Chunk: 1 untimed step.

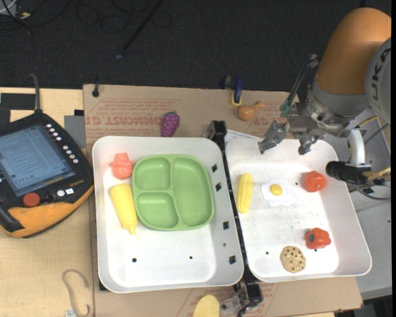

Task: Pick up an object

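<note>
Two white bins lie side by side on the tabletop (46, 269), and we see the arm (353, 51) reaching in from the right above the far edge of the right bin (346, 207). The claw (290, 142) hangs over the upper part of this bin; its two fingers (272, 139) stand apart, and we see nothing between them.

In the right bin we count five toy foods. A yellow corn cob (244, 192) lies near the left wall, and a fried egg (275, 191) is just beside it, to the right. A red tomato (314, 181) rests near the right wall, below the claw. A red pepper (318, 238) lies lower, and a round cookie (293, 259) is near the front wall.

The left bin (158, 269) holds a green divided plate (173, 192) with three compartments. Left of the plate a yellow bottle (124, 207) lies flat, and a pink-orange toy (121, 166) sits above it.

Behind the bins, on the cardboard (132, 111), we see a purple grape toy (170, 122) and a small brown toy (249, 111). A control pendant (33, 170) with a screen rests on the tabletop at the left. A yellow object (206, 306) lies in front of the bins.
</note>
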Each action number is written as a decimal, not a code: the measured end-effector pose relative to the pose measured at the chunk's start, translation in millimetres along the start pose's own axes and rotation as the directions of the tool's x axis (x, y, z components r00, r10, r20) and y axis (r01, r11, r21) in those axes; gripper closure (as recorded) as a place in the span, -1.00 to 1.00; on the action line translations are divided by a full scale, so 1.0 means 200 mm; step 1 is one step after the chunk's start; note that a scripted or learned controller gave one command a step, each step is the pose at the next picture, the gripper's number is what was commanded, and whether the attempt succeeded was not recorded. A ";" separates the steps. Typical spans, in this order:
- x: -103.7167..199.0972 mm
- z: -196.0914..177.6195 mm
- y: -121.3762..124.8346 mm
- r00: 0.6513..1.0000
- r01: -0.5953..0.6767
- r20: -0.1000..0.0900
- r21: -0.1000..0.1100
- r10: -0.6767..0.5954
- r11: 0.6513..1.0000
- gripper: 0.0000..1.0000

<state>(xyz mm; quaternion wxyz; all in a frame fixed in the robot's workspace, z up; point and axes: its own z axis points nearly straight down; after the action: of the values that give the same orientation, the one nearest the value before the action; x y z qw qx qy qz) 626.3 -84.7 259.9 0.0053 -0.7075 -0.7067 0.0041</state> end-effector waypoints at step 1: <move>0.00 -0.04 0.01 1.000 0.002 0.001 -0.011 -0.002 1.000 -1.00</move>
<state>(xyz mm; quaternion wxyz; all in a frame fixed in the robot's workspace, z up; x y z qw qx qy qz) 628.2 -84.9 266.9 0.0010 -0.7069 -0.7073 0.0005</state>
